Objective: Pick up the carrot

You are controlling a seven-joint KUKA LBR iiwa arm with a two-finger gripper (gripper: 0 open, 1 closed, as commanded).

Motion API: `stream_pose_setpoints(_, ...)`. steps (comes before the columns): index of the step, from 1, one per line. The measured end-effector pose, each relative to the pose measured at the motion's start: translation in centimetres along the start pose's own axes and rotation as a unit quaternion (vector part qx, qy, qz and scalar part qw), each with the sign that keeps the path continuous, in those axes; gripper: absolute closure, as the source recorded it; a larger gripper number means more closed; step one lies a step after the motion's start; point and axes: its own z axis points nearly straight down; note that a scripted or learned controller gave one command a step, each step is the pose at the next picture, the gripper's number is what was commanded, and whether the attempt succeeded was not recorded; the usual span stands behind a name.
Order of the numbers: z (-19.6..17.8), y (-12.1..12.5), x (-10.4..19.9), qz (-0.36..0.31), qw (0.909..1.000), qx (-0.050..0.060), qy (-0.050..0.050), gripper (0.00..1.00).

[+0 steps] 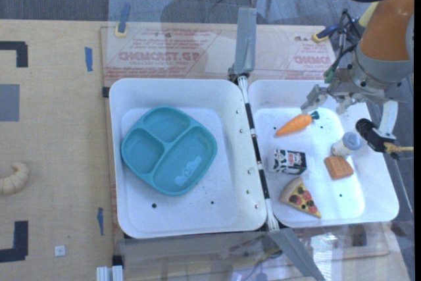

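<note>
Camera view, from above. Tabletop (52, 115): pale wood, blue tape marks, black corner marks; grey carpet and cables beyond. Clear sheet behind bins, red lettering, unreadable. Left bin (131, 207): teal divided plate (169, 150). Right bin (378, 204): carrot (294, 124) near back-left, pizza slice (300, 196), black-and-white carton (289, 161), waffle (339, 168), small bottle (348, 141). End effector (342, 97) above back of right bin, beside carrot; fingers' state: cannot tell.

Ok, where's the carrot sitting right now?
In the camera view the carrot lies in the right bin, near its upper-left part, just above the small milk carton and below-left of the gripper.
</note>
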Motion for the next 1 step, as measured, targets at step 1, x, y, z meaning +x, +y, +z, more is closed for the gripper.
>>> stream_pose_setpoints(1,9.74,2.86,-1.99,-0.134,0.991,-0.002,-0.001,0.0)
